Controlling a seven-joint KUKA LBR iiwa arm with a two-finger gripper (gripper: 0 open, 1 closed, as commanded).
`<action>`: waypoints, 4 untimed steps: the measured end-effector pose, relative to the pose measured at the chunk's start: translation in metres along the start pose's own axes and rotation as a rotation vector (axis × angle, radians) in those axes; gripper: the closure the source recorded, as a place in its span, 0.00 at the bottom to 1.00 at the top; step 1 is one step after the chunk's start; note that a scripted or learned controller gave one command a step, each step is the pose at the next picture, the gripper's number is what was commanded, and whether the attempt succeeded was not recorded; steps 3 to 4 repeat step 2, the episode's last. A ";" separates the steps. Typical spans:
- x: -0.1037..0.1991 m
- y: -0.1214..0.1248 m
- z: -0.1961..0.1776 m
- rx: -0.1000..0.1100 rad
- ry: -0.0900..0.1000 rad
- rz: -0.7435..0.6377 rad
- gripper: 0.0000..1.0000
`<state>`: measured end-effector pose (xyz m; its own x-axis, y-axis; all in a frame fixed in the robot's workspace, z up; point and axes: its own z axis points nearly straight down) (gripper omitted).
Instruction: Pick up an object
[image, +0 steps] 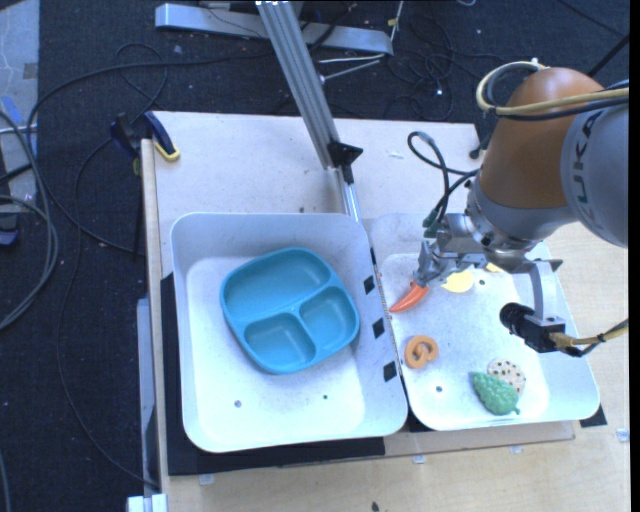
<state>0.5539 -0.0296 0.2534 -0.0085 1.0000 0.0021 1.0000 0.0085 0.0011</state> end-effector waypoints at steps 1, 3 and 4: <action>0.062 -0.001 0.013 0.004 0.000 0.000 1.00; 0.126 0.002 0.022 0.002 0.000 0.000 1.00; 0.126 0.002 0.022 0.002 0.000 0.000 1.00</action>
